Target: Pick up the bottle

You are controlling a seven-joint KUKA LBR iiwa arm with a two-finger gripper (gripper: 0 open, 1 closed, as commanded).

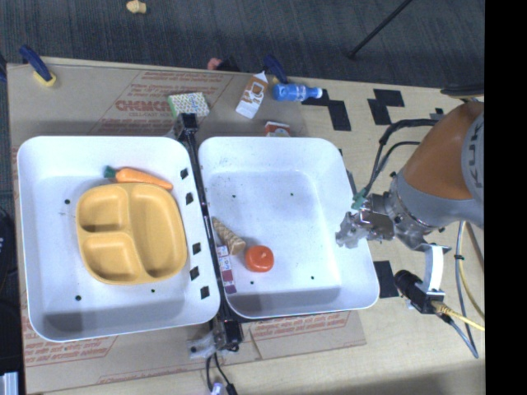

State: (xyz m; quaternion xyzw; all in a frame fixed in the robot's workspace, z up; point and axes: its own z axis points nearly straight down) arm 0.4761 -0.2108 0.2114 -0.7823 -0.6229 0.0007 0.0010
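We see the blue bottle [294,93] lying on its side on the brown board [123,89], past the far edge of the two white bins and not inside either one. It is near a small carton [252,95]. Its long way runs left to right, with the thin cap end pointing right. Our gripper [352,230] sits at the right rim of the right bin [329,151], low down by the wall. We cannot tell from here if it is clenched or let go, and we see nothing in it. So the bottle lies up and a bit to the left of the gripper, well apart from it, with the bin's far corner in between. We think the arm must lift over that rim and go toward the far side of the bench. Then it should turn to grab the bottle across its thin width, not along its length. The little orange thing [259,258] and the cone [230,238] in the right bin are not what we want.
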